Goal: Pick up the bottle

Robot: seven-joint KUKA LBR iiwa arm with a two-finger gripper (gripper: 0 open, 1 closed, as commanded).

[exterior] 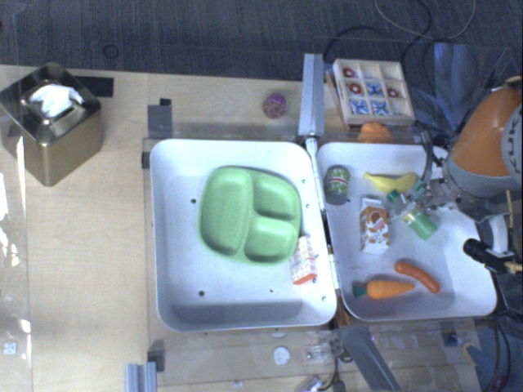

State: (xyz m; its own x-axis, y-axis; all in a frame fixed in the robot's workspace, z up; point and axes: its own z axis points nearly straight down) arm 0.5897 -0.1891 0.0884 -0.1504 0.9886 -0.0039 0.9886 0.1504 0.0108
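Lying tilted in the right bin (482,296), a small bottle (418,221) is seen: a translucent green body with a pale, lighter end toward the left, angled down to the right. It is placed just right of a small white carton (374,227) with red print, and just near of a yellow banana (389,181). The jaws (425,196) are met right at the bottle's far side, at the tip of the arm (489,147) with its orange band, reaching in from the right. Whether the jaws are open or closed on anything cannot be told; that spot is too cluttered and blurred. Further near in the same bin, a carrot (384,288) and a reddish sausage (417,275) are laid side by side. A green can (337,183) is stood upright at the bin's left wall. In the left bin (176,300), a green divided tray (249,214) is set in the middle, with a second white-and-red carton (304,261) at its near right corner. On the table (82,284), a brown tissue box (54,125) is parked far left, and a tic-tac-toe board (372,92) sits beyond the right bin.
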